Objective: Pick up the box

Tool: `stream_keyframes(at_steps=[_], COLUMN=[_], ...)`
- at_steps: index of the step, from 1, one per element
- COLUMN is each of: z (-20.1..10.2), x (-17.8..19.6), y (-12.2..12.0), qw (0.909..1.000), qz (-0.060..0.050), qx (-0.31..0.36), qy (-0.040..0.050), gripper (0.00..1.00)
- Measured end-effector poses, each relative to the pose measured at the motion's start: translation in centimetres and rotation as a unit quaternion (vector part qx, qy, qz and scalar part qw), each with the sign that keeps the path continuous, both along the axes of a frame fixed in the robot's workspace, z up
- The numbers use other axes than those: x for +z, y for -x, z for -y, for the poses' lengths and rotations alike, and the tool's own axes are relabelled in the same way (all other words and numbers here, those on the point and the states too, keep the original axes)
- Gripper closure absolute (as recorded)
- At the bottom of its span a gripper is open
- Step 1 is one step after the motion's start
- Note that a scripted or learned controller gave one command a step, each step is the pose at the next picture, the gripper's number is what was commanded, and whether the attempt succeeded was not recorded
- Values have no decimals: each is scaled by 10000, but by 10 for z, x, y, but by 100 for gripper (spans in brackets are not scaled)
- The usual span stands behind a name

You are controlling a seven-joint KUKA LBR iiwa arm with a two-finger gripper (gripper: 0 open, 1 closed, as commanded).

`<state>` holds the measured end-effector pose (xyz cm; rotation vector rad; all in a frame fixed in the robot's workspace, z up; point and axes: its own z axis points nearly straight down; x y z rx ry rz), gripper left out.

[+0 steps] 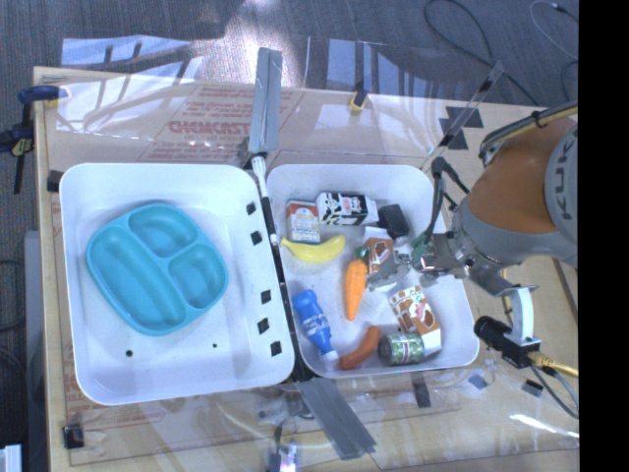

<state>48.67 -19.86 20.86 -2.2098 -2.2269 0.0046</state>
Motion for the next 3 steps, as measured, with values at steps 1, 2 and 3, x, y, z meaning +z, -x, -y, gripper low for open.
stream_keyframes(at_steps=[1,2,3], z=[12,-35,-28], x=[-11,9,-20], y=[-44,-51,-65], qw=[9984,10000,9992], qz=[7,17,3], qx=[-574,-82,412], qy=[8,7,-4], gripper=[0,0,0])
